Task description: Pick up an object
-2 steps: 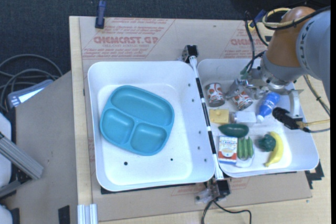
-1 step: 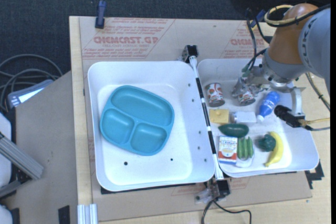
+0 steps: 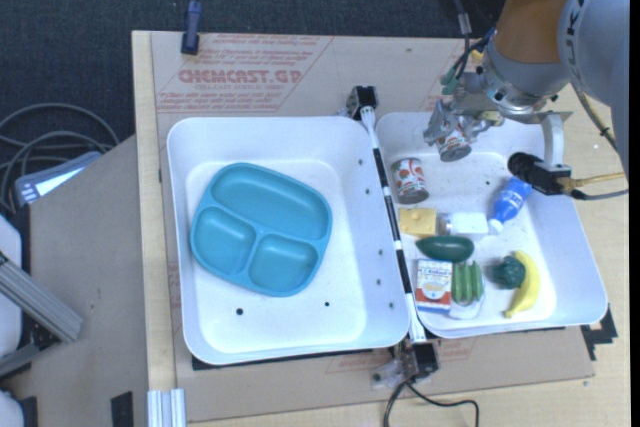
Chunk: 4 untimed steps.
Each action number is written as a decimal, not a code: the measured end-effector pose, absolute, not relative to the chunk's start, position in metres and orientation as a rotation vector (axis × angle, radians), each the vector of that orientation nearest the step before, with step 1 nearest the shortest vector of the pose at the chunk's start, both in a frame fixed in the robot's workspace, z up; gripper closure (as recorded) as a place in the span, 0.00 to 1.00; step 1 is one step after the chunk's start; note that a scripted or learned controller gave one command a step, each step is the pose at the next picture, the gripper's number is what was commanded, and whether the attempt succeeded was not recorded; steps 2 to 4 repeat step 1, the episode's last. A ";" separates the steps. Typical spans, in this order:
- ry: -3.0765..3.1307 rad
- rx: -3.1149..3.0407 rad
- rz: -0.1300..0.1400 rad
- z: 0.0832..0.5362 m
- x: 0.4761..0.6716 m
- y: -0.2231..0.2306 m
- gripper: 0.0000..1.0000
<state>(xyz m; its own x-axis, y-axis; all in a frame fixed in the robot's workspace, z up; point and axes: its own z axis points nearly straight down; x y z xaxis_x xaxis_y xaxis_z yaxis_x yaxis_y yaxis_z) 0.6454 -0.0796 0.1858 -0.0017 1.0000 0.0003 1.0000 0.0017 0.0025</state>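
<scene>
Two white bins sit side by side on the surface; the left bin (image 3: 200, 315) holds a blue divided plate (image 3: 261, 228) with open floor around it. The right bin (image 3: 575, 255) is crowded along its left and front. The fingers (image 3: 452, 137) hang over its far left corner, whether spread or closed I cannot tell. A red can (image 3: 409, 180) lies just in front of them, apart.

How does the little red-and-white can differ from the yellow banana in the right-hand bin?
The small red-and-white can is a short cylinder, while the yellow banana is long and curved. The can sits in the bin's far left part, close to the divide between the bins; the banana lies near the front right corner. The can has space around it; the banana lies against a dark green lump. Both rest in the same shallow white bin.
</scene>
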 end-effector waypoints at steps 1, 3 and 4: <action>2.224 2.222 -0.002 0.190 0.604 -0.048 1.00; 2.224 2.222 -0.002 0.190 0.604 -0.048 1.00; 2.224 2.222 -0.002 0.190 0.604 -0.048 1.00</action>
